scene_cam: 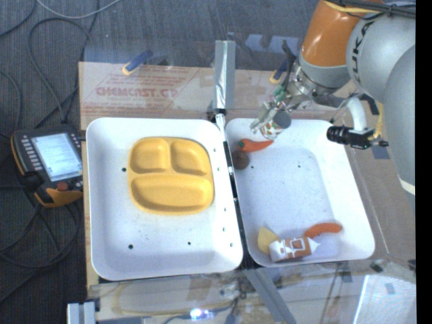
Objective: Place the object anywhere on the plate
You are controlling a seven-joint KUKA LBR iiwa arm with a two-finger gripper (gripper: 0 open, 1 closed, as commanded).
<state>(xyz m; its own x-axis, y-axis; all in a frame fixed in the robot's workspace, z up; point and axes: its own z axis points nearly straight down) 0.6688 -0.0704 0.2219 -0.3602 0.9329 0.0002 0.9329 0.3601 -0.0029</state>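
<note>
The grey arm with its orange band (335, 12) reaches in from the right and bends down over the far edge of the right bin (351, 181). Its gripper (268, 121) hangs just above a toy carrot (255, 144) near that bin's top left corner. I cannot tell how the gripper is set or whether it grips anything. The yellow plate (171, 175) sits in the left bin (108, 201).

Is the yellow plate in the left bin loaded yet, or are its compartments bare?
Bare. The yellow plate shows all three compartments with nothing in them; the orange carrot-like piece lies in the right bin, below the gripper.
</note>
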